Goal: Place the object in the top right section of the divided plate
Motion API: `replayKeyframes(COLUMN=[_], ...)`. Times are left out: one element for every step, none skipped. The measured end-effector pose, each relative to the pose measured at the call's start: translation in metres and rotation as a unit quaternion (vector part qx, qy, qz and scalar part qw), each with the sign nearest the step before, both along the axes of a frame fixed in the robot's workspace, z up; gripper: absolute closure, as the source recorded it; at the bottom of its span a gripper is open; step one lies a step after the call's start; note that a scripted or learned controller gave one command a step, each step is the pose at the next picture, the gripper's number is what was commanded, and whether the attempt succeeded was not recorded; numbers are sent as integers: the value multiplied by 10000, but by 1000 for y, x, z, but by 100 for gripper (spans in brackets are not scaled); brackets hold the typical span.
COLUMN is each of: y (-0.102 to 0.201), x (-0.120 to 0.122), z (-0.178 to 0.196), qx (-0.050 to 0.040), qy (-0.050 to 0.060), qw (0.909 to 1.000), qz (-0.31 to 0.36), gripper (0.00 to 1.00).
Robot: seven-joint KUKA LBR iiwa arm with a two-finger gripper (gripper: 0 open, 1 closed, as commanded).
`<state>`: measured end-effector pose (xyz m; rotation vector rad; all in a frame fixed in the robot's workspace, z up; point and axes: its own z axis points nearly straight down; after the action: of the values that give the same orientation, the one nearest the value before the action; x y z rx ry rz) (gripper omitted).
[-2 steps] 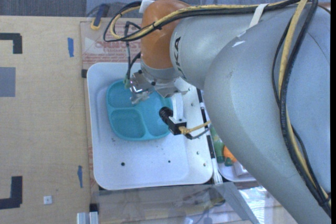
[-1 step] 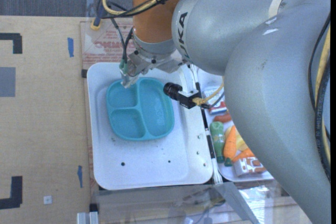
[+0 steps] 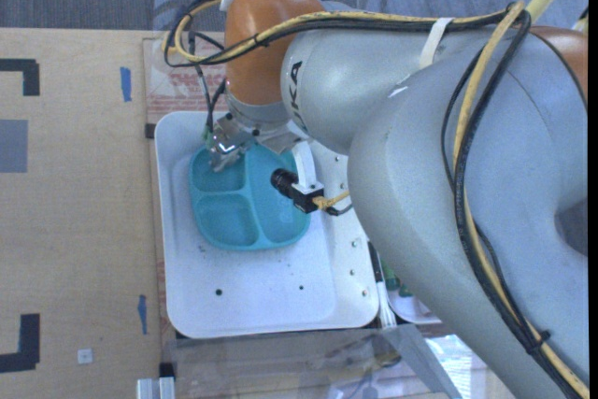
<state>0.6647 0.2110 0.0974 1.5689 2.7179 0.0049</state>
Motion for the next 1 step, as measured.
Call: replayKeyframes(y=[1], x=[3], z=[6], qx=[2], qy=[4], qw=[9966], qz=[-824], gripper=[100])
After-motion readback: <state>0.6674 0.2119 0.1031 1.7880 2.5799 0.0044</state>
